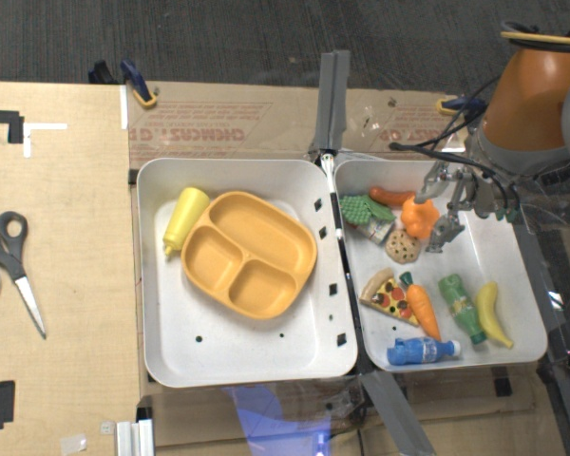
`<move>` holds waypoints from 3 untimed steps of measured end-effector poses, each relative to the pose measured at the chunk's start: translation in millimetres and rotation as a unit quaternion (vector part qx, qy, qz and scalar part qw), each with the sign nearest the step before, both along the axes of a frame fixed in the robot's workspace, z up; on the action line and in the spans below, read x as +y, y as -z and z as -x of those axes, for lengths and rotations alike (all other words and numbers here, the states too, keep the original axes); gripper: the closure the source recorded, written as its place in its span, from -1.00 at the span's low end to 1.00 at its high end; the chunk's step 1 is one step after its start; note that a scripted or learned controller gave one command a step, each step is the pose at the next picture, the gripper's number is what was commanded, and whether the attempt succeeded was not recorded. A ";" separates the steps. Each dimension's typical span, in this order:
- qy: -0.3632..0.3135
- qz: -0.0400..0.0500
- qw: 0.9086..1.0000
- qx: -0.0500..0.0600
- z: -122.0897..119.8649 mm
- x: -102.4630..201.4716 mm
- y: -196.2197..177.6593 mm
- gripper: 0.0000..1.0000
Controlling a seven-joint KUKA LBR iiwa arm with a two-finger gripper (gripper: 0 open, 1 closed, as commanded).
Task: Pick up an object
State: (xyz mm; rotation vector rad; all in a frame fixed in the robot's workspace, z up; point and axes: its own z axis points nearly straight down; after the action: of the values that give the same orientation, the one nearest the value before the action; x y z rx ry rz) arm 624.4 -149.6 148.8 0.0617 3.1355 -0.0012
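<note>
Two shallow white plastic bins [152,283] sit side by side on brown cardboard [228,122] over a pale wooden bench [57,255], grey-handled scissors [14,264] near its left edge, while the gripper [444,218] hangs over the right bin's top edge, finger state unclear.

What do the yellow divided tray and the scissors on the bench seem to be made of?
The yellow three-compartment tray looks like moulded plastic with a matte finish: uniform colour, soft rounded rims, no sharp glare. The grey-handled scissors seem to have bare metal blades, pale and slightly shiny, with handles probably plastic, though they are too small to tell for certain.

Bench [57,255] bears scissors [14,264] and two bins [161,350].
</note>
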 end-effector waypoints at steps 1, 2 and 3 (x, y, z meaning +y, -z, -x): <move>0.030 0.000 1.000 0.000 -8.8 1.3 55.3 -1.00; 0.029 0.001 1.000 -0.005 -11.6 1.1 42.2 1.00; -0.027 0.000 1.000 0.000 16.2 -12.1 -105.0 1.00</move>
State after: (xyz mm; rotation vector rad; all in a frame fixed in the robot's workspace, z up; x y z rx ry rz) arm 608.2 -161.7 253.8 -0.0224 3.1353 -0.0017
